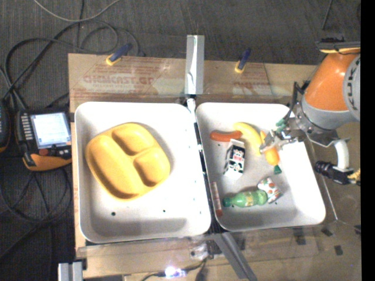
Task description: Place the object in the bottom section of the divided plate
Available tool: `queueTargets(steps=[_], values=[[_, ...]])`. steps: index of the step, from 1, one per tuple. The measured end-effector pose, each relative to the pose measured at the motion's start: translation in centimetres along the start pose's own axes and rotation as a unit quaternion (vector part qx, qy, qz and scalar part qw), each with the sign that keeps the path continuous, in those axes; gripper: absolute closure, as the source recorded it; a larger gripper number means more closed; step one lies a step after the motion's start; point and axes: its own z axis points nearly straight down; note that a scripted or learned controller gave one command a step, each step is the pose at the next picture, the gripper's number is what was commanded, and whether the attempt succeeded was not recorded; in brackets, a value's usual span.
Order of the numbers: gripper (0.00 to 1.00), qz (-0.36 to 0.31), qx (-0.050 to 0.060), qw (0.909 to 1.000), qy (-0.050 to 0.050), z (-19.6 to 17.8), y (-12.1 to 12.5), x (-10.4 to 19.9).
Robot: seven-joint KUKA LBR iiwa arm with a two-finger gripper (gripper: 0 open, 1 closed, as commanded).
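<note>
A yellow divided plate [128,160] lies in the left bin [102,218], with three sections. My gripper [275,139] hangs over the right bin [304,206], just right of a yellow banana [249,133]. An orange carrot [271,155] with a green end lies directly below the gripper tip, touching or nearly touching it. A red sausage [225,136], a black-and-white cow-pattern carton [235,158], a green bottle [246,199] and a small spotted white-and-red toy [269,188] also lie in the right bin.
The divider between the bins [201,163] runs down the middle. A handheld screen device [45,130] and cables lie left of the bench. A metal post [194,63] stands at the back centre.
</note>
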Motion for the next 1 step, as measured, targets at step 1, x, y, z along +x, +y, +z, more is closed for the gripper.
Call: queueTargets(steps=[1], values=[[1.0,-0.172,0.0,0.9852,-0.001,-5.85,2.18,7.37]])
